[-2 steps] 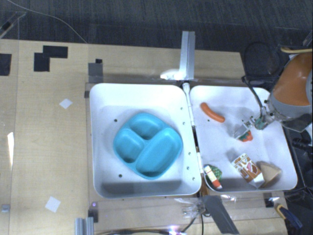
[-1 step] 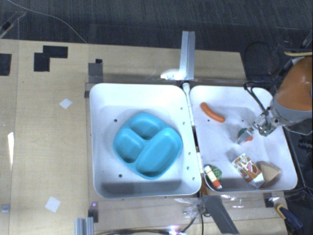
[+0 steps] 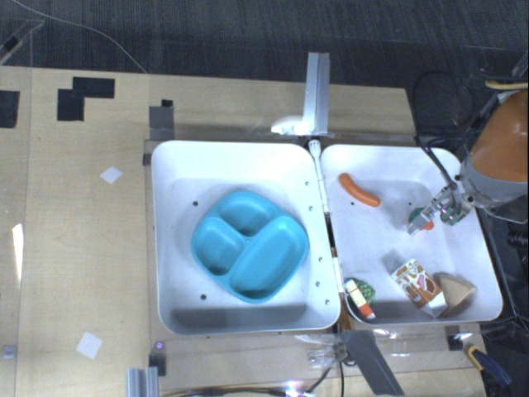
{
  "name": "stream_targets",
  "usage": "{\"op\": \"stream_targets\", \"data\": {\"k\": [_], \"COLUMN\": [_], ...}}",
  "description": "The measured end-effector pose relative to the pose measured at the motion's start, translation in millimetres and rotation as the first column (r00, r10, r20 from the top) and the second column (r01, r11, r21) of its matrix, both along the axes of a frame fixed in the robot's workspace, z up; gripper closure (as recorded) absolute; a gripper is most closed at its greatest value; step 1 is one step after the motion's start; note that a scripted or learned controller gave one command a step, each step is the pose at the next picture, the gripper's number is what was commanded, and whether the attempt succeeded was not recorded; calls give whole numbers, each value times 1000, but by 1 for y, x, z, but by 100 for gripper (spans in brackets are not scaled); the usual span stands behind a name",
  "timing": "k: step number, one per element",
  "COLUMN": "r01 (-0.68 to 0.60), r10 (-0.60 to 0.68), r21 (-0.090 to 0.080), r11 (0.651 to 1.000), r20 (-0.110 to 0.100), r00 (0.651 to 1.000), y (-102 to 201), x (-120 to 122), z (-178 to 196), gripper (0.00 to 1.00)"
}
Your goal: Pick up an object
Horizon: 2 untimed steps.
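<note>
overhead, a grey arm with an orange band reaches from the right into the right bin point(image 3: 475, 246); its gripper point(image 3: 428, 219) hangs low near the bin's middle, whether spread or pressed together i cannot tell; to pick well, it likely should centre over one loose item and descend straight, clear of the walls; the right bin holds an orange sausage point(image 3: 359, 190) upper left, a small patterned carton point(image 3: 417, 283) and a tan wedge point(image 3: 457, 292) lower right, a green-and-red item point(image 3: 360, 298) lower left; the left bin point(image 3: 178, 180) holds a blue divided plate point(image 3: 250, 245).
</note>
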State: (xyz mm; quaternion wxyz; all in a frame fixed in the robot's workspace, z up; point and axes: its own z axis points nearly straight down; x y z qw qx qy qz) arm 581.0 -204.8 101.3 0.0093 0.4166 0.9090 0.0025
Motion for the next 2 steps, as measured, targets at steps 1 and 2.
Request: {"op": "stream_targets", "data": {"k": [1,2], "r01": [85,289], "r10": [-85,-289], "r21": [2,5], "r11": [996,957], "r20": [-9,-12], "r00": [996,957], "y": [0,81], "x": [27,-5], "z": [-14,97], "gripper": [100,100]}}
